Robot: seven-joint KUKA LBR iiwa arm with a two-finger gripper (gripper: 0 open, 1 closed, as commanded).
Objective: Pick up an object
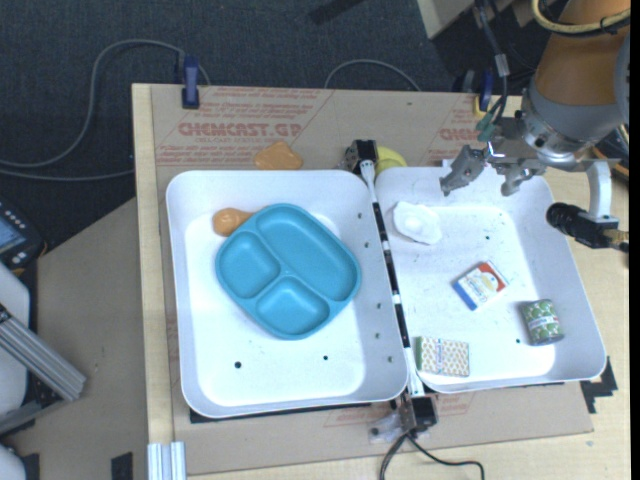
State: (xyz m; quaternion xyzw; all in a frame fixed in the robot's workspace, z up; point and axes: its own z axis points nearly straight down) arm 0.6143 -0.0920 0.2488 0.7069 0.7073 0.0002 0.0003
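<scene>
Nothing is picked yet: the gripper (492,171) hangs over the right bin's (520,370) far edge, jaws spread and bare. Candidates lie apart in that bin: white lump (416,221) nearest, card (478,285) mid-bin, green can (541,321) by the right wall, patterned packet (443,356) at the near-left corner. There is open floor between them.

The grey arm with its orange band reaches in from the upper right, its gripper (489,171) spread open, holding nothing.
</scene>
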